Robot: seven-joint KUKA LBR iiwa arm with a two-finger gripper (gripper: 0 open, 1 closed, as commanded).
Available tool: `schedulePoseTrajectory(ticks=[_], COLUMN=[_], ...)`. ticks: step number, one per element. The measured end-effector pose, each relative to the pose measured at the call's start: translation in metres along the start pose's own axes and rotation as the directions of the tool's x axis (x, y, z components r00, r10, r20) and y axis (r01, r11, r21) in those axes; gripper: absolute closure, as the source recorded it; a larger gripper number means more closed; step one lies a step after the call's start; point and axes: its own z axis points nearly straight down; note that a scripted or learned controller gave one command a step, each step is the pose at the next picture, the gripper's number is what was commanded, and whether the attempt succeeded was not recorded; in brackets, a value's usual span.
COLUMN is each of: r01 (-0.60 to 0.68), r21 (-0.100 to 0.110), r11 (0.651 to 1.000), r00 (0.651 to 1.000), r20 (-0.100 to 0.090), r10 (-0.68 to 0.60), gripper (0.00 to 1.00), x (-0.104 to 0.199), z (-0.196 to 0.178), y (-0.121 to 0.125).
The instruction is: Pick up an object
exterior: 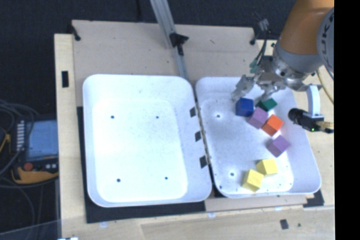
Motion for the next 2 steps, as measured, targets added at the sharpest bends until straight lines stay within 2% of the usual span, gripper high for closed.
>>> schedulePoseTrajectory(ticks=[1,2], r01=[-0.001,-0.002], r21=[0.000,0.004], r11=[1.000,1.000], r00=[1.000,1.000], r20=[0.000,0.001], r10=[0.001,0.002], gripper=[0.00,0.00], x=[0.000,0.002], z=[0.000,0.043], y=[0.000,0.001])
